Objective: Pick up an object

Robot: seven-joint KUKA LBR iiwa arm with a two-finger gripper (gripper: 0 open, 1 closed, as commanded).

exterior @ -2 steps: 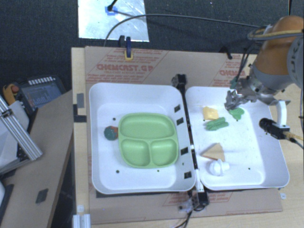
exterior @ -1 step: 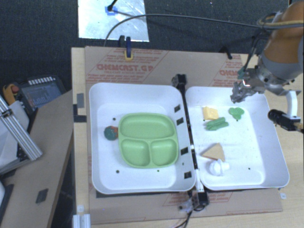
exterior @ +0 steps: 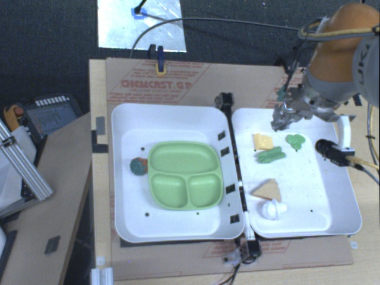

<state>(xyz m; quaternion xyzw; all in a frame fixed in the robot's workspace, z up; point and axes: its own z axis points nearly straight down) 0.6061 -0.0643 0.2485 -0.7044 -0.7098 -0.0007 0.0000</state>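
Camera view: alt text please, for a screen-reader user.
A grey robot arm's gripper hovers over the right white bin, near a yellow block and green toy pieces. The left white bin holds a green divided plastic tray.

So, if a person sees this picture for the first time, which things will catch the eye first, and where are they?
The light green divided plate lies in the middle of the left bin, with a small dark green ball at its left edge. At upper right, the grey and orange arm reaches over the right bin, its gripper just above a yellow piece and green toy vegetables.
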